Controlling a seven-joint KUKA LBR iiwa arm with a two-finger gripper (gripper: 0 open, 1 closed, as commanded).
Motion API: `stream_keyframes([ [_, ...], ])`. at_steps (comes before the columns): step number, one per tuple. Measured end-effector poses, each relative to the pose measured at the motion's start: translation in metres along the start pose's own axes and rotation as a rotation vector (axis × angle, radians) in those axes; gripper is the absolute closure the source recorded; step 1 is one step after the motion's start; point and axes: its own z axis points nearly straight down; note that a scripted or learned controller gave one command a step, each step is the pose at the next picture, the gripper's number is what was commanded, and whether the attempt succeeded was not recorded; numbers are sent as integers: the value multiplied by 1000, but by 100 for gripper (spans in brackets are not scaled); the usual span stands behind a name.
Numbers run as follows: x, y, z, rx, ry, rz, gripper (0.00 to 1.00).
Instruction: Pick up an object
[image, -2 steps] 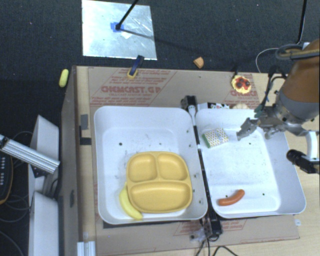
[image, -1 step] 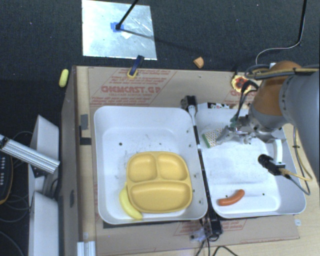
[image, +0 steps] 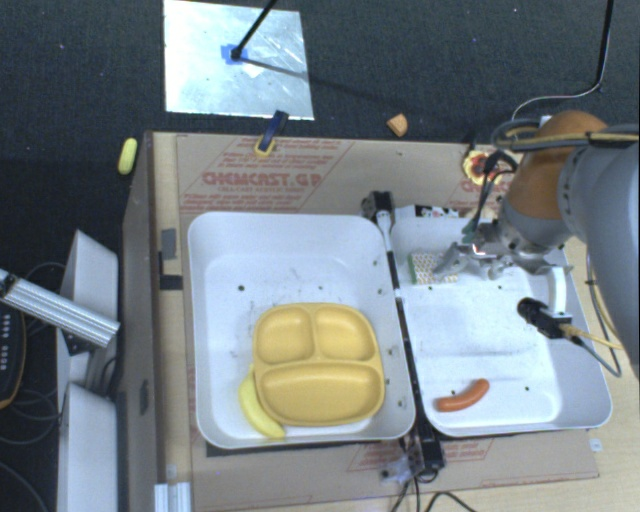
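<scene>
In the right bin (image: 580, 400), an orange sausage (image: 462, 395) lies near the front wall. A small pale piece with a green dotted pattern (image: 424, 265) lies in that bin's far left corner. My gripper (image: 462, 256) hangs low over the far part of the right bin, just right of the dotted piece and close to it. I cannot make out whether it touches the piece. The sausage lies well in front of the gripper, apart from it.
The left bin (image: 220, 250) holds a yellow divided plate (image: 318, 362) with a yellow banana (image: 256, 408) against its front left edge. The grey arm (image: 600, 190) reaches in over the right bin's far right corner. Small bits lie on the dark floor beyond the bench.
</scene>
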Motion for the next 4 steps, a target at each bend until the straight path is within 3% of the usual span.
stream_keyframes([
  [1, -4, 17, -1, -2, -2, 0, 0],
  [2, -50, -10, -2, -10, -5, 3, 0],
  [3, -73, -64, -12, 3, -4, 5, 0],
  [4, -54, -115, 5, 5, -2, 5, 0],
])
